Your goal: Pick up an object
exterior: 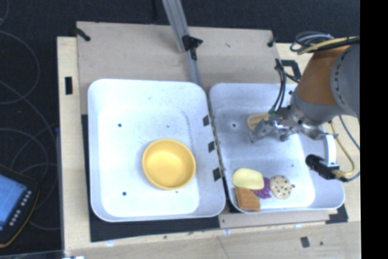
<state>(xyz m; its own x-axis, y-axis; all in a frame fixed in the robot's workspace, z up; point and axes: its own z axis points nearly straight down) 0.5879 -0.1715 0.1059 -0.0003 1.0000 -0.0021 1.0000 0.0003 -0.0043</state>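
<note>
Gripper, finger state unclear, hangs mid right bin, toys against near rim.

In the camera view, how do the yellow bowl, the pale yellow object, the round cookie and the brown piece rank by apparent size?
1. yellow bowl, clearly largest
2. pale yellow object
3. brown piece and round cookie: these look about alike, so I leave them unranked.

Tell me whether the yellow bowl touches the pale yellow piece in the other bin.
Apart. The camera view shows the yellow bowl in the left bin and the pale yellow piece in the right bin, with both rims between them.
</note>
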